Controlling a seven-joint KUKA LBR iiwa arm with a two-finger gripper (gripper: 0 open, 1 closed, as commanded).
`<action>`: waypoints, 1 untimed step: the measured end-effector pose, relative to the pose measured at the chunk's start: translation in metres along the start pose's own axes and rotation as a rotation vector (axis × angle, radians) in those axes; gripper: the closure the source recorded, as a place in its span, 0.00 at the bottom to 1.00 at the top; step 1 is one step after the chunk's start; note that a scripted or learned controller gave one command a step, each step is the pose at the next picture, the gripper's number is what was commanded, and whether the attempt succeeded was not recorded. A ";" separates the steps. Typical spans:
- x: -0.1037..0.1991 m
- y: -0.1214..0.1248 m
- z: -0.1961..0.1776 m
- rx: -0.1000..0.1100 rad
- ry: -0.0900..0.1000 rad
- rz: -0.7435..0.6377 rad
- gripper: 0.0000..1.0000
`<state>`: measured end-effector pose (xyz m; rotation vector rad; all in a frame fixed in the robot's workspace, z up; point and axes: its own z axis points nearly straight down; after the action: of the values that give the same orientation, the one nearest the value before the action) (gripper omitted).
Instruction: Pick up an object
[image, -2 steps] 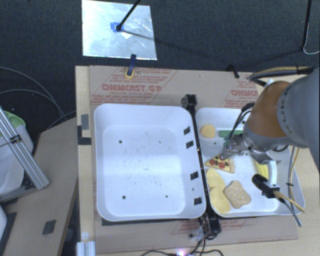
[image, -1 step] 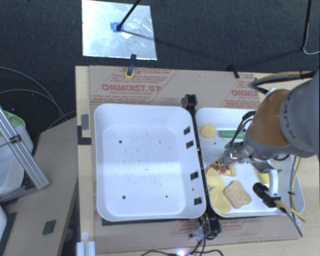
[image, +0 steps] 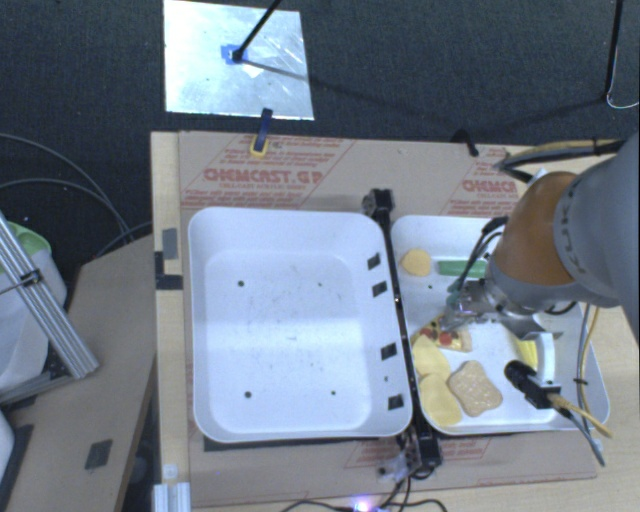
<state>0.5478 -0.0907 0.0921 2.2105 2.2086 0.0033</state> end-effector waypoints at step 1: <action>0.007 0.002 0.001 -0.003 0.012 -0.004 0.00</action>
<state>0.5494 -0.0838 0.0915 2.2108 2.2170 0.0190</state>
